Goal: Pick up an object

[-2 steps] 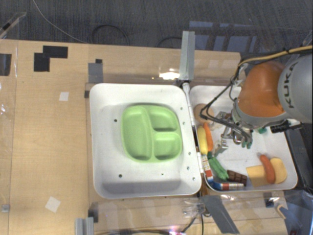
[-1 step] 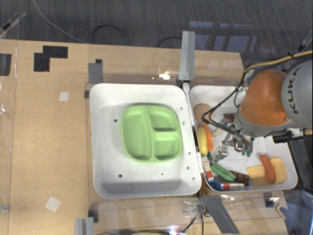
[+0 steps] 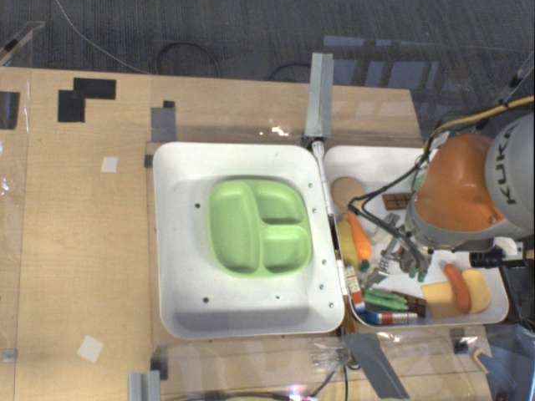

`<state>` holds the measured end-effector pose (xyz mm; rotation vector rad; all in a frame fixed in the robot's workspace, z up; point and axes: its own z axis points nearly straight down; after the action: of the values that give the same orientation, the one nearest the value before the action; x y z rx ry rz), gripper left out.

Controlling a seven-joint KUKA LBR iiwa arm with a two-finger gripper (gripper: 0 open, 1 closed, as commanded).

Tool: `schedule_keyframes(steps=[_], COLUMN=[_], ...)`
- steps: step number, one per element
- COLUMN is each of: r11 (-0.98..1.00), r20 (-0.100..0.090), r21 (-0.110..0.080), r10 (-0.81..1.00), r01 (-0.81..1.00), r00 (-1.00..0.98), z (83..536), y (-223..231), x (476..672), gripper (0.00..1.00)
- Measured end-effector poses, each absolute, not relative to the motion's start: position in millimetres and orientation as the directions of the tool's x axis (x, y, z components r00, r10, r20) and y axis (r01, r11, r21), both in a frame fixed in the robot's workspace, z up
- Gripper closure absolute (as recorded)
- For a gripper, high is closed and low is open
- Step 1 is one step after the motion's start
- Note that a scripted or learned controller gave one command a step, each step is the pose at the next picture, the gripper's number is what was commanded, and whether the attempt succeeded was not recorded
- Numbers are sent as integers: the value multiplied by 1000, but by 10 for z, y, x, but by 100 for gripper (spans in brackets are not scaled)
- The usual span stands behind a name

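My tool (image 3: 399,256) sits low in the right bin (image 3: 498,307); grip state: can't tell. Carrot (image 3: 360,239) just left of it, markers (image 3: 386,302) below, sausage (image 3: 459,286) on yellow block (image 3: 474,291) to the right. Green tray (image 3: 257,227) further left, other bin (image 3: 180,224).

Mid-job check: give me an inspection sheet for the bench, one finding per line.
Surface: wooden bench, black tape marks at far left.
Job's things: right bin holds carrot, sausage on yellow block, markers, beige ball.
Clutter: green tray in left bin.
Grippers: gripper low in right bin, near carrot; grasp unclear.
Cables: black and yellow on arm; thin wire on floor.
Surroundings: grey carpet.
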<state>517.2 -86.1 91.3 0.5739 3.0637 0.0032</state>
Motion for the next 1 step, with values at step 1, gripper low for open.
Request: schedule_keyframes(steps=[1], r11=[882], r20=[-25], r21=[11], r10=[470], r01=[470], r00=[-882], z=[915], y=[-883], x=[4953], gripper=[0])
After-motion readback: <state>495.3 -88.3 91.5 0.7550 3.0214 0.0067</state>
